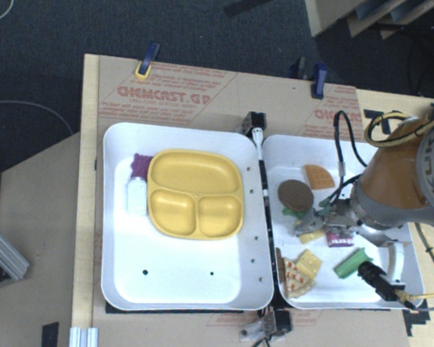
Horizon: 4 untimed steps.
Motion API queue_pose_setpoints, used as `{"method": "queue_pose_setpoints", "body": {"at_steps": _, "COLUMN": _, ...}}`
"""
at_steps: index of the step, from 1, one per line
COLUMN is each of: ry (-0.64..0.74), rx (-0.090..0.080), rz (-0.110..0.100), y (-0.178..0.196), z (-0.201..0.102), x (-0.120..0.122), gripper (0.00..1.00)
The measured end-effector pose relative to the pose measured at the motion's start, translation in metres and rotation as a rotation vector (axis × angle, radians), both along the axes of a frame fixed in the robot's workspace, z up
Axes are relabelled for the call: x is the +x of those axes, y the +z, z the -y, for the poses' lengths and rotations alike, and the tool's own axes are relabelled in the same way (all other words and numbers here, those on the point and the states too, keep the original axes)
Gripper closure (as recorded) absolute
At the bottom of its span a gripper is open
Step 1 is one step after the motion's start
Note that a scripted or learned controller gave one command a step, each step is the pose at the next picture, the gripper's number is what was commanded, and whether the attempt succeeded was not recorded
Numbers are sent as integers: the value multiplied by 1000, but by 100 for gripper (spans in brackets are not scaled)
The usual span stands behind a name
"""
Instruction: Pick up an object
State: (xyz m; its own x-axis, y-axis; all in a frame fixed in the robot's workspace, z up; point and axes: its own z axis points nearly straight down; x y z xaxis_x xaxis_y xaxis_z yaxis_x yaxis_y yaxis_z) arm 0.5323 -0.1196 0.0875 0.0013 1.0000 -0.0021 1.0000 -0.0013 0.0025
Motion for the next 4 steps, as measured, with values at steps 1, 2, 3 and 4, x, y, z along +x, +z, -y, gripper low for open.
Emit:
{"method": "queue_pose_setpoints", "body": {"at_steps": 1, "ry": 0, "rx": -1, "rz": 13, "y": 14, "z": 0, "x": 4, "gripper": 100}}
{"method": "queue_pose_setpoints", "body": {"at_steps": 2, "ry": 0, "rx": -1, "rz": 5, "y": 64, "z": 11, "x": 4, "gripper": 100}}
{"method": "queue_pose_setpoints", "body": {"at_steps": 3, "ry": 1, "rx": -1, "rz": 6, "y": 115, "z": 20, "x": 11, "gripper": 100}}
{"method": "queue_pose_setpoints", "body": {"at_steps": 4, "ry": 2, "rx": 0, "rz": 3, "y": 139, "z": 21, "x": 12, "gripper": 100}}
